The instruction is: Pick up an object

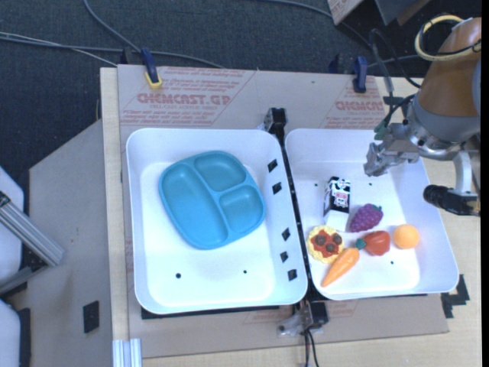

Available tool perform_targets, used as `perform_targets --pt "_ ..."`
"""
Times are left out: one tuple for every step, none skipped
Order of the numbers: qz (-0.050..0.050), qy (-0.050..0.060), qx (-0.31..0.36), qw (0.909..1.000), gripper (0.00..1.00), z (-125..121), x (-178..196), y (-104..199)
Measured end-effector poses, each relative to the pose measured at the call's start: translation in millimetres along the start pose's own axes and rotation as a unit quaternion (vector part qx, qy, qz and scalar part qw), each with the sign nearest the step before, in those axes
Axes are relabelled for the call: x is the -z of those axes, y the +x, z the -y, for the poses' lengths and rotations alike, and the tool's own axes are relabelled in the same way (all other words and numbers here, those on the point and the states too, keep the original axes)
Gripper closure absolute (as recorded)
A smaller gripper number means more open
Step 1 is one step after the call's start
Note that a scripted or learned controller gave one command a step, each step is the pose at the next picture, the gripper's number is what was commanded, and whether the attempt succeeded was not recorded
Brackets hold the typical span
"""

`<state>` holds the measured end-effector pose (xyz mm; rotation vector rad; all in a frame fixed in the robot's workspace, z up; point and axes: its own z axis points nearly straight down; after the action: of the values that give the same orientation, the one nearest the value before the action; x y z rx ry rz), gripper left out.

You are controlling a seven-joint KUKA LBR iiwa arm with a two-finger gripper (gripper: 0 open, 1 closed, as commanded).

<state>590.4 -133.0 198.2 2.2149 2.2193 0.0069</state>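
The right bin [435, 277] holds several toy foods: a black-and-white carton [337, 195], purple grapes [366, 217], a small pizza [325, 242], an orange carrot [341, 266], a red tomato [376, 242] and an orange [406, 236]. My gripper [376, 163] hangs over the bin's back part, up and to the right of the carton. Nothing shows between its fingers.
The left bin [145, 228] bears a blue divided plate [212, 198]. A black-clipped divider [284, 205] runs between the bins. Clamps [151, 73] hold the cardboard sheet at the back. The arm's grey and orange body [451, 82] fills the upper right.
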Motion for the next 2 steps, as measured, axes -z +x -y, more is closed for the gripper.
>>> perform_targets --pt "0.0 0.0 0.0 1.0 1.0 2.2 63.4 -4.8" --pt "-0.001 0.002 0.0 1.0 1.0 1.4 74.4 -4.6"
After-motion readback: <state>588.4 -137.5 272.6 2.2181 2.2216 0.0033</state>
